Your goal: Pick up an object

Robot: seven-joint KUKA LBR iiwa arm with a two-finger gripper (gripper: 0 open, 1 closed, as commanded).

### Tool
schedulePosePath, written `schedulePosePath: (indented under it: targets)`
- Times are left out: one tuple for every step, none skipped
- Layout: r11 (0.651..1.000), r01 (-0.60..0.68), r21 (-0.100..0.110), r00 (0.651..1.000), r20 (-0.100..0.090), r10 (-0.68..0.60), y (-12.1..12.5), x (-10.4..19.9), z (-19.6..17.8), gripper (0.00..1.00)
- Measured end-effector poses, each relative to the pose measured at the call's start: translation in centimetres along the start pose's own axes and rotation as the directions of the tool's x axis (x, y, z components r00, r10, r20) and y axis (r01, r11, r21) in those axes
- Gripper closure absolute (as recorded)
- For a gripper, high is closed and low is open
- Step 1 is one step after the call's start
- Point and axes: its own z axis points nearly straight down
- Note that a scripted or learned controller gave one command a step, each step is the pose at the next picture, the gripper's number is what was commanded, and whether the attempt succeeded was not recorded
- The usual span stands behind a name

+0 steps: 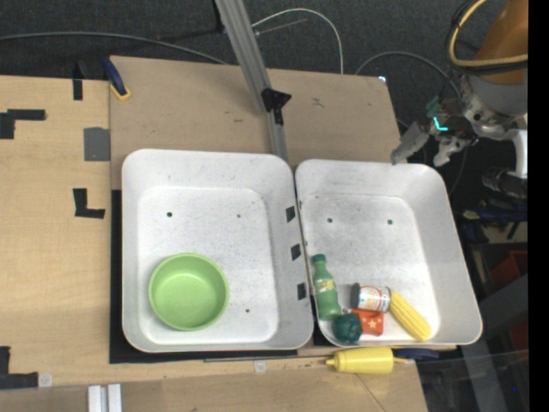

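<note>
My gripper (426,151) hangs above the far right corner of the right bin (377,197), fingers spread open with nothing between them. Near that bin's front edge lie a green bottle (324,285), a small can (373,299), a yellow corn cob (409,315), a dark green round piece (347,328) and a red piece (370,320). These lie far from the gripper, toward the front. A light green bowl (189,292) sits in the front left of the left bin (206,178).
A yellow mustard bottle (364,360) lies on the bench just outside the right bin's front rim. A slanted metal pole (247,50) rises behind the seam between the bins. Cables loop across the back. The right bin's rear half is bare white floor.
</note>
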Motion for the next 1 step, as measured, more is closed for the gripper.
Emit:
schedulePosePath:
  targets:
    - [1.0,-0.001,0.005,1.0,-0.001,0.001,-1.0,-0.39,5.55,0.0]
